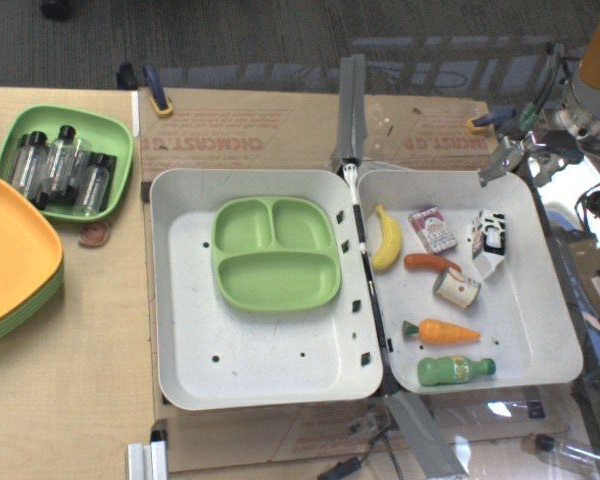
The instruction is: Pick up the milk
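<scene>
The milk [488, 236] is a small white carton with black cow patches, lying in the right bin [540, 313] near its far right side. My gripper [519, 164] hangs over that bin's far right corner, up and to the right of the milk and apart from it. Its two dark fingers [497, 165] stand open with nothing between them.
Around the milk lie a pink carton [433, 230], a banana [385, 238], a red sausage [430, 263], a small white box [457, 288], a carrot [445, 332] and a green bottle [455, 370]. The left bin [180, 348] holds a green divided plate [276, 253].
</scene>
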`<state>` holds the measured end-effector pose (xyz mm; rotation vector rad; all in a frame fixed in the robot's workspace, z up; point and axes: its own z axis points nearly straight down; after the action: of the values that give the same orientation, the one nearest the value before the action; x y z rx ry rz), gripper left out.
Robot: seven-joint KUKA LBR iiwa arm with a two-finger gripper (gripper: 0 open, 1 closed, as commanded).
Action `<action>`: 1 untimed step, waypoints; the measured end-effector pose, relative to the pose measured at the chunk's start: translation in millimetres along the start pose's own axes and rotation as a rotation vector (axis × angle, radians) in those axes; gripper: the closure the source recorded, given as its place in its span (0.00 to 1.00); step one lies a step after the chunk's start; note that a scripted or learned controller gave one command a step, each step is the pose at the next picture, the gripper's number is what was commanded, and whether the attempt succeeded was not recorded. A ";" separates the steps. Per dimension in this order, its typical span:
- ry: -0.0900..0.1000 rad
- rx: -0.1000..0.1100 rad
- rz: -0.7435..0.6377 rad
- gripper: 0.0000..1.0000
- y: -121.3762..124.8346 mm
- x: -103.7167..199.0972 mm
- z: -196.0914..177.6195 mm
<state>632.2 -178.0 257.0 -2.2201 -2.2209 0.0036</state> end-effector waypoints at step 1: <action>0.009 -0.003 -0.083 0.00 -9.5 -33.9 165.3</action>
<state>622.3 -212.0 91.7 -2.1232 -2.3076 -0.0090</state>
